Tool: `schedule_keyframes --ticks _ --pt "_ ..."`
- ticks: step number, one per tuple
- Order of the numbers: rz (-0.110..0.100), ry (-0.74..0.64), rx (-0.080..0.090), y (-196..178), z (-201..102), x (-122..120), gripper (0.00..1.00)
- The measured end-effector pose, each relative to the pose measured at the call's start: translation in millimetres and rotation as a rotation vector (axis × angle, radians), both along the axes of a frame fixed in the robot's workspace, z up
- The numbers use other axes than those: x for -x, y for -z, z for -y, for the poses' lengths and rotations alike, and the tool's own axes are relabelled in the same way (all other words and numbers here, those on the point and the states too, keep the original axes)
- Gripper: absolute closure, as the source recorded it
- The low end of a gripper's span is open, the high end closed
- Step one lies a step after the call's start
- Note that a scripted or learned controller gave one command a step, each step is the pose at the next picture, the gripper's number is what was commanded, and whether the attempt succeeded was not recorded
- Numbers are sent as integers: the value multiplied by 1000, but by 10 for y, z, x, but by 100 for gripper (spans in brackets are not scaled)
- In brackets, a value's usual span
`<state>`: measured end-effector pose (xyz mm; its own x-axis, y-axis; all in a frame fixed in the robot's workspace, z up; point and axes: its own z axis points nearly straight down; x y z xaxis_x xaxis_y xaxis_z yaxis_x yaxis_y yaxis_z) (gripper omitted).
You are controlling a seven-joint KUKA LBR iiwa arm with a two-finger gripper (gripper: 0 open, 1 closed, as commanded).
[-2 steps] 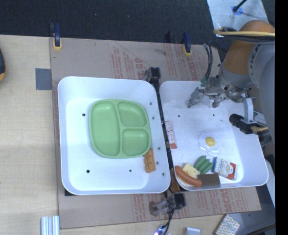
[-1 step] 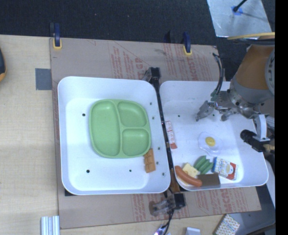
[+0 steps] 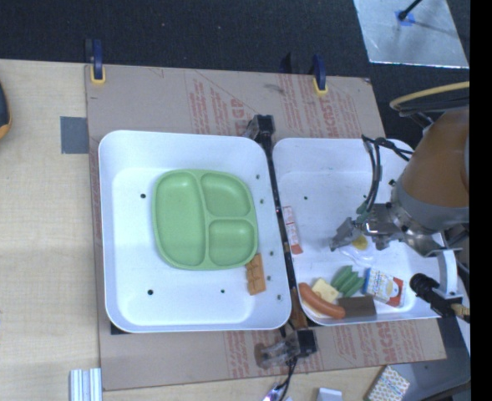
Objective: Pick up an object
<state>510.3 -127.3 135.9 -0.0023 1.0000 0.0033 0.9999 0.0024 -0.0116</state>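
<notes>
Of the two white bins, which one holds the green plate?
The left bin holds the green plate, which has three compartments. The right bin holds small toy foods at its near corner, and the gripper is over it.

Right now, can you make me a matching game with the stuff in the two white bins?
Things:
1. green divided plate
2. toy hot dog
3. brown cracker
4. gripper

Places:
A. front edge of the right bin
B. middle of the left bin
C. over the right bin, above the toy food
D. left bin, just in front of the plate

Pairs: 1-B, 2-A, 3-D, 4-C
</notes>
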Motion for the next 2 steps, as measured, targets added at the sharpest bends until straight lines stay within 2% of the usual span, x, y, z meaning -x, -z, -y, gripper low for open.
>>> schedule_keyframes --ticks 1,2 --pt "21 -3 10 426 -7 323 0" --pt "26 -1 9 -1206 346 41 0"
